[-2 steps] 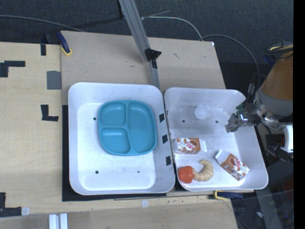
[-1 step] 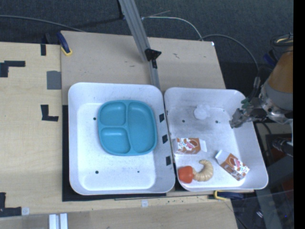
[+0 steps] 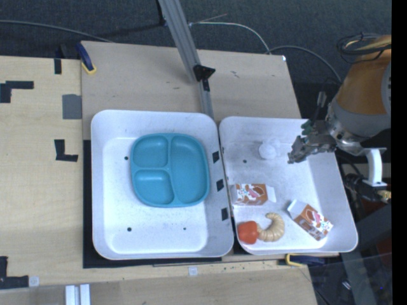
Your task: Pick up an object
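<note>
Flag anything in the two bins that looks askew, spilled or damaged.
Nothing looks spilled or broken. The blue divided plate sits flat in the left bin. In the right bin, both small cartons lie on their sides, at angles, near the croissant and tomato.

No text, brand, number or sign can be read anywhere here. The two small printed packets in the right bin (image 3: 331, 170), one packet (image 3: 249, 194) near its middle and another packet (image 3: 310, 220) toward its right wall, carry orange and white graphics (any lettering is too small and blurred to make out).
</note>
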Controlling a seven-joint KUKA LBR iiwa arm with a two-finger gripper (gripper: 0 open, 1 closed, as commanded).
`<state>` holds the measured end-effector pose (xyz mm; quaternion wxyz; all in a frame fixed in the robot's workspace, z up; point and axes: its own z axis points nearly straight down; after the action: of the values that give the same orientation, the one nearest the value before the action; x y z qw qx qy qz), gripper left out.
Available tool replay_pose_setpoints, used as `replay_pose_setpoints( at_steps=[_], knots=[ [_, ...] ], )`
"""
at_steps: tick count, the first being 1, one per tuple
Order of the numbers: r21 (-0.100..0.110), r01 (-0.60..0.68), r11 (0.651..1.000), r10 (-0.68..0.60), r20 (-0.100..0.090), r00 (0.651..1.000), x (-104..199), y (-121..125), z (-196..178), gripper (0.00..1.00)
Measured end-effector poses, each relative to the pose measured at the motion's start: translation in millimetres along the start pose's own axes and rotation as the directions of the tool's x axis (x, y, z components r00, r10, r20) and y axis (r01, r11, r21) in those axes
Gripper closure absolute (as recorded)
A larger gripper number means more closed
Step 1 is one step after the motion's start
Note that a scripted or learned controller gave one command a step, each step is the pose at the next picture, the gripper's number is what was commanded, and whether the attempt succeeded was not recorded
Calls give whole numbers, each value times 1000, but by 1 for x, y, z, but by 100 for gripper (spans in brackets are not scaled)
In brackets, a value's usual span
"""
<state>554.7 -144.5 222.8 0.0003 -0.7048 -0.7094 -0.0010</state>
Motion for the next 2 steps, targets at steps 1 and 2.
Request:
replay_pose_setpoints(
  at_steps=[1, 2],
  knots=[
    [1, 1, 1000, -1, 0, 1000, 52, 18, -9, 100],
    [3, 1, 1000, -1, 0, 1000, 103, 19, -9, 100]
  ],
)
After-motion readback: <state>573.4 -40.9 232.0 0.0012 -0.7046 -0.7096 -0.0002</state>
